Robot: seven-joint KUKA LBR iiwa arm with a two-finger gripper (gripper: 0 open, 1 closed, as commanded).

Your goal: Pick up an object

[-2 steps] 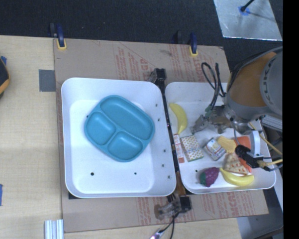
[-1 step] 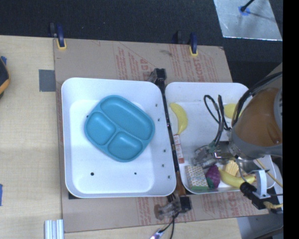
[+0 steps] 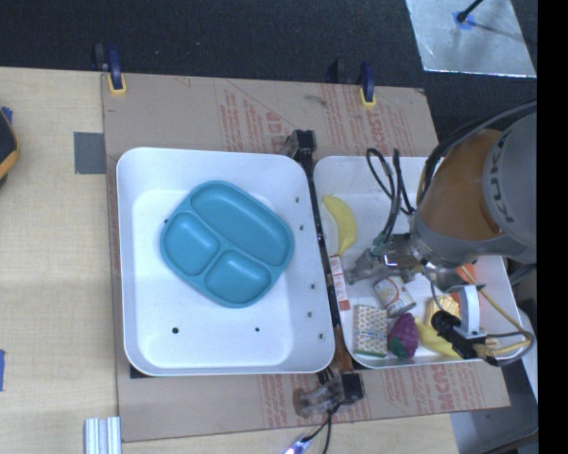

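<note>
Down in the right bin (image 3: pixel 359 173) the arm (image 3: pixel 473 197) reaches in from the right, its grey body and orange band covering much of that bin's far right part. Its gripper (image 3: pixel 389 265) sits low over the middle of the bin, just right of a yellow banana (image 3: pixel 341 223) that lies along the bin's left wall. Whether the fingers are spread or closed cannot be told, since the metal parts at the wrist blur together, and nothing can be seen clearly between them. Near the front of the same bin lie a small patterned packet (image 3: pixel 370 329), a purple object (image 3: pixel 404 335) just beside it, and a second yellow piece (image 3: pixel 438 339) toward the front right corner, with black cables looping over it. An orange bit (image 3: pixel 466 273) shows by the arm's edge. The left bin (image 3: pixel 137 253) holds a blue divided plate (image 3: pixel 227 242) with three compartments, lying flat near its middle, well apart from the gripper
</note>
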